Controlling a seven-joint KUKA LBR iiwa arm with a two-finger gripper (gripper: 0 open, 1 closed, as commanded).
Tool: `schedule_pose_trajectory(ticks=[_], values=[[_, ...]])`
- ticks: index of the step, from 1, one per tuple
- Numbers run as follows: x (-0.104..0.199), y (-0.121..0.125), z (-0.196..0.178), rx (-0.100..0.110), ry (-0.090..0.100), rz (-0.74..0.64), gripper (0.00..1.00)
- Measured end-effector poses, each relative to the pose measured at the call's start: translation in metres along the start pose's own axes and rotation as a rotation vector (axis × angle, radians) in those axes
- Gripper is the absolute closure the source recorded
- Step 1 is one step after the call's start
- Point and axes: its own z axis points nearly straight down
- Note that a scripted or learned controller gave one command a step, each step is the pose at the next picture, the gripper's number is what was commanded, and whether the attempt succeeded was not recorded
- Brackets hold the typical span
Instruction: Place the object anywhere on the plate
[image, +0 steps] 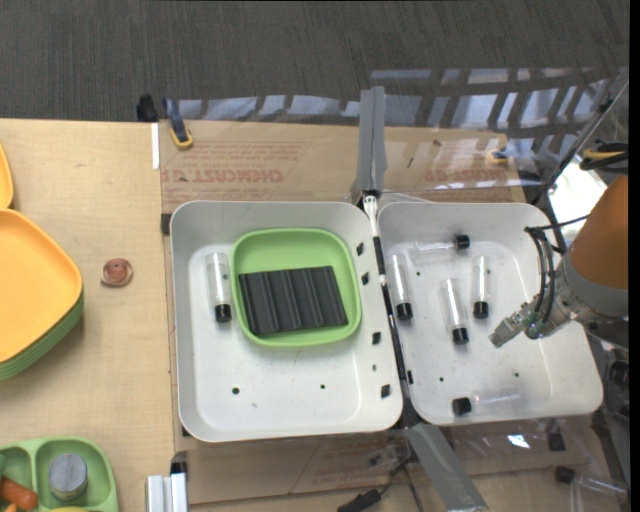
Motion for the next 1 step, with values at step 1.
schedule_pose_trajectory(ticks=[1], values=[[0.0098, 0.0057, -0.0332, -0.005, -0.004, -0.071, 1.0]])
